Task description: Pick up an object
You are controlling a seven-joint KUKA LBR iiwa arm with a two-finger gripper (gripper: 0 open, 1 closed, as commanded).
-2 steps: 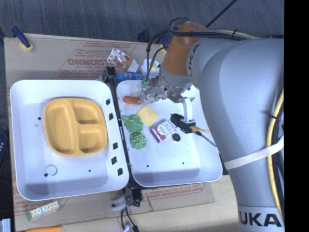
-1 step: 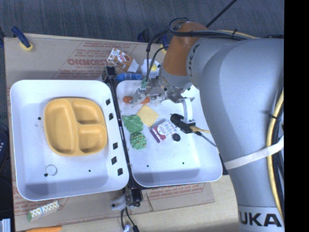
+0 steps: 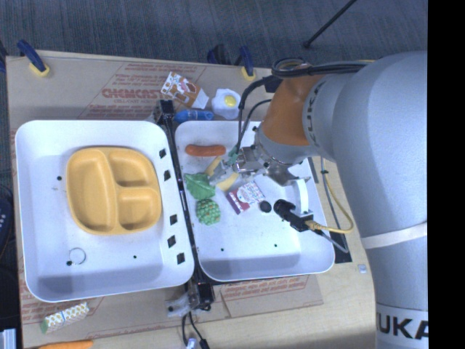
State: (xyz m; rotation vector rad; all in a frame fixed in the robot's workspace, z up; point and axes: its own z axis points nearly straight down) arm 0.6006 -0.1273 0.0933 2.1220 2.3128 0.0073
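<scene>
The pincer (image 3: 234,167) hangs low in the right-hand bin (image 3: 305,260), near its middle. From where I stand I cannot tell whether it is clenched or released, or whether it has anything. Right under its tip lies a yellow piece (image 3: 224,180), with a green leaf (image 3: 197,185) just beside it to the left and a bumpy green ball (image 3: 208,211) below that. A sausage (image 3: 205,150) lies just above the tip, toward the far rim. A small red and white packet (image 3: 247,195) sits below the wrist. Above the wrist the orange band (image 3: 287,118) shows, and the grey arm (image 3: 378,158) fills the right side. The left-hand bin (image 3: 36,195) holds a yellow divided tray (image 3: 112,190).
</scene>
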